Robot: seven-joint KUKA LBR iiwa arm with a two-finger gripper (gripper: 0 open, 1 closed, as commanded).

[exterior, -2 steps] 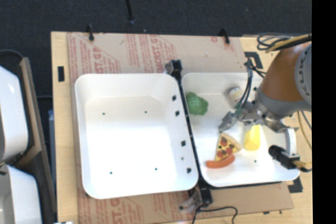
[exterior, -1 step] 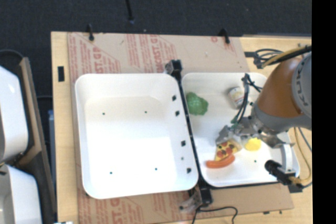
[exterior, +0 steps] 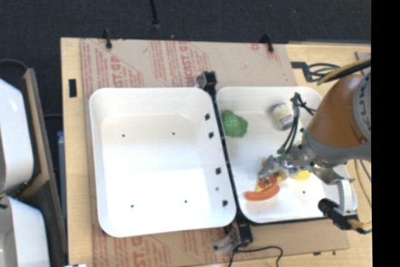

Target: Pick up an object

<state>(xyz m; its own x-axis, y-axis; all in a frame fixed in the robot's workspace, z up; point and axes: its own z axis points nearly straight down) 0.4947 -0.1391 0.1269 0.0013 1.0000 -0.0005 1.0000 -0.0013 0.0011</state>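
My gripper (exterior: 271, 171) is low in the right bin (exterior: 250, 97), near its front half. Its tips sit right over a small red and yellow object (exterior: 267, 183). An orange-red elongated piece (exterior: 260, 195) lies just in front of that. A yellow item (exterior: 302, 176) peeks out to the right under the wrist. A green lump (exterior: 234, 124) rests near the bin's left wall, and a small silver can (exterior: 282, 114) lies at the back. The arm's orange band (exterior: 340, 112) covers the bin's right side.
The left bin (exterior: 156, 159) sits beside the right one, split from it by a black divider with clips (exterior: 219, 147). Both bins rest on a cardboard sheet (exterior: 156, 62) on the wooden bench. Cables run at the far right.
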